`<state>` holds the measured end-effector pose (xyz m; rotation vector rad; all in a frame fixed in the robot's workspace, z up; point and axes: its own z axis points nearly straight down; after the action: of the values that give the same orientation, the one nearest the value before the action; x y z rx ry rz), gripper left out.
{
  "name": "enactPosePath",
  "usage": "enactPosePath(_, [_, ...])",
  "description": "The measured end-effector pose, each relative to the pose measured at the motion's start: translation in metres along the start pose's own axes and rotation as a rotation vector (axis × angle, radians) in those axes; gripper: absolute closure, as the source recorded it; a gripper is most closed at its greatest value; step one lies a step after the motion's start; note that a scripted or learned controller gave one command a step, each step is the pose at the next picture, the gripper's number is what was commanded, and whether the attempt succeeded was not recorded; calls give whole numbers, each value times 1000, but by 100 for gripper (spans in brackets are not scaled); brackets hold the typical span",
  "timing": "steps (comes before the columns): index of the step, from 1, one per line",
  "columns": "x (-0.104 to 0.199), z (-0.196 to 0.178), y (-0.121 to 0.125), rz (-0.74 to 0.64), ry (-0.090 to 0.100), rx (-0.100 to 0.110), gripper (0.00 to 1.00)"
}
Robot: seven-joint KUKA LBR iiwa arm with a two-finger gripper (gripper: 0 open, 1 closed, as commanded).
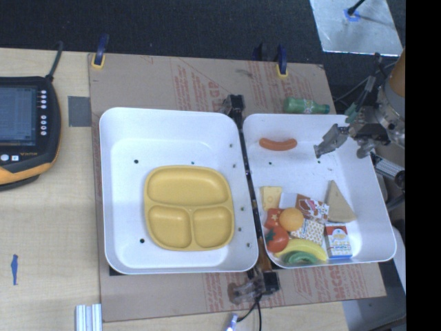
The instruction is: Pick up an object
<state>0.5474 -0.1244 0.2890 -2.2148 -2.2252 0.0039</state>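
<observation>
My gripper (344, 147) hangs over the back right part of the right bin (382, 205), its two dark fingers spread open with nothing between them. A sausage (278, 143) lies to its left on the bin floor. Toward the front of this bin sit a tan wedge (339, 204), a yellow cheese slice (272, 197), an orange (291, 218), a tomato (277, 241), a banana (307, 249) and a small red-and-white carton (337, 241). All of them lie apart from the gripper.
The left bin (124, 150) holds a yellow divided plate (188, 207). A green bottle (306, 105) lies on the cardboard behind the right bin. A teach pendant (24, 133) rests at the far left of the bench.
</observation>
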Motion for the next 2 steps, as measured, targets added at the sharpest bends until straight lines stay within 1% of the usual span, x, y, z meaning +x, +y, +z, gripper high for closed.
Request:
enactPosePath(1, [23,60,68,-1,-2,1,0])
enactPosePath(2, [24,147,109,-2,-1,2,0])
